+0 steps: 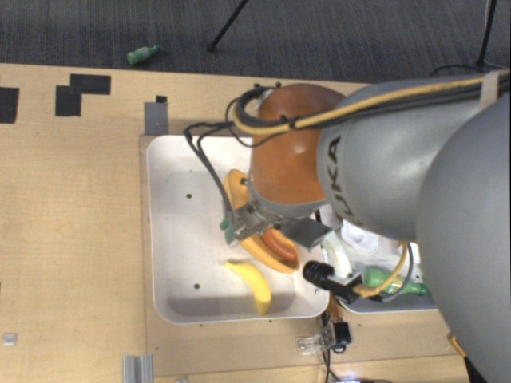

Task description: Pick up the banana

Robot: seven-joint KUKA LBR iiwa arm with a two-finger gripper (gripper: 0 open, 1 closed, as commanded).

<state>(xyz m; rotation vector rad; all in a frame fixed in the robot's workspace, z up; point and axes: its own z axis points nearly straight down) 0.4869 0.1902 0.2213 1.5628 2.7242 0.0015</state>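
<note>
The yellow banana [251, 284] lies in the left white bin [172, 214], close to its front wall and pointing from upper left to lower right. My gripper [239, 226] hangs under the orange wrist band [291, 146], a little above and behind the banana, over the bin's right half. The gripper's tip sits beside an orange hot-dog-like toy [274, 250], and the bulky arm hides much of it. Nothing shows the banana held; it rests on the bin floor, apart from the gripper.
An orange-yellow item [236, 188] lies by the gripper's far side. The right bin [383, 303] holds a green toy [393, 282] and white objects [355, 242], mostly under the arm. A small green object [144, 53] lies on the carpet beyond the bench.
</note>
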